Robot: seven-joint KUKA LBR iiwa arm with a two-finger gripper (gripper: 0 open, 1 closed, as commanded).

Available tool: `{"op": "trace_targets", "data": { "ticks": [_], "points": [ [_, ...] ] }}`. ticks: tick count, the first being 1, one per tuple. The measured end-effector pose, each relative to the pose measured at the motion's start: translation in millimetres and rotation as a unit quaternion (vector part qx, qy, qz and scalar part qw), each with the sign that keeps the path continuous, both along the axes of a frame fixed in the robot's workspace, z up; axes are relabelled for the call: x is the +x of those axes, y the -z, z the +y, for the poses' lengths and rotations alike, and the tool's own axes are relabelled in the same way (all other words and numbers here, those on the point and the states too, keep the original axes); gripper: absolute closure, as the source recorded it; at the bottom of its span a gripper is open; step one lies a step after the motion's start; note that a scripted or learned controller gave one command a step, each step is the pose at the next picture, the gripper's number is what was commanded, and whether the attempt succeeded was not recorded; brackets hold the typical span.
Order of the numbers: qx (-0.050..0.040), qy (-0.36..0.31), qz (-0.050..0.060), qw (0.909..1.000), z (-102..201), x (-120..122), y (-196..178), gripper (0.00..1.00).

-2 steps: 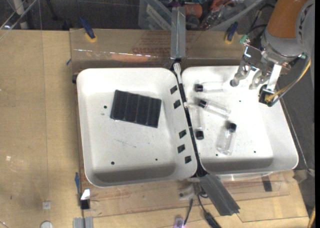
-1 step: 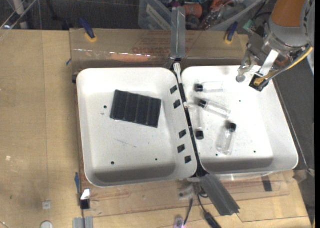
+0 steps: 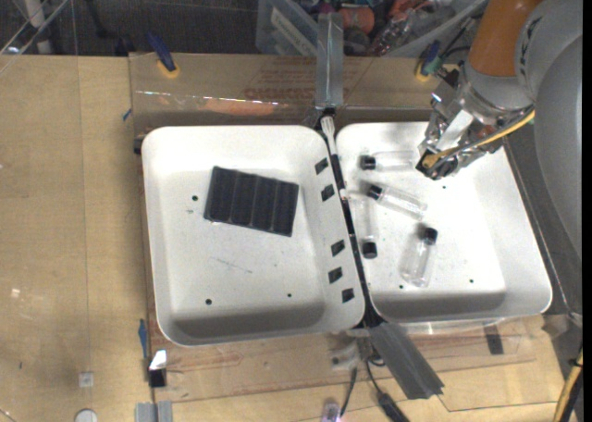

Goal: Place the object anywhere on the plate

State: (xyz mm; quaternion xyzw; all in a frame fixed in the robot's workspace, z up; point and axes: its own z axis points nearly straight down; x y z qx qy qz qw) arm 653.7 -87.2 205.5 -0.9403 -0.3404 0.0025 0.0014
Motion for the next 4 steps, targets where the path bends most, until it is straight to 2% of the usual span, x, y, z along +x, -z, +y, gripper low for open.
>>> {"op": "trace_targets", "data": {
  "ticks": [1, 2, 3, 4],
  "points": [
    [0.0004, 0.098, 0.001, 0.9952, 31, -58, 9, 1.0],
    [-0.001, 0.18, -0.002, 0.9836, 63, -50, -15, 1.0],
    [0.0001, 0.108, 0.0, 0.9941, 92, -35, 22, 1.0],
    [-0.0003, 0.165, -0.001, 0.9863, 145, -43, 22, 1.0]
  ]
}}
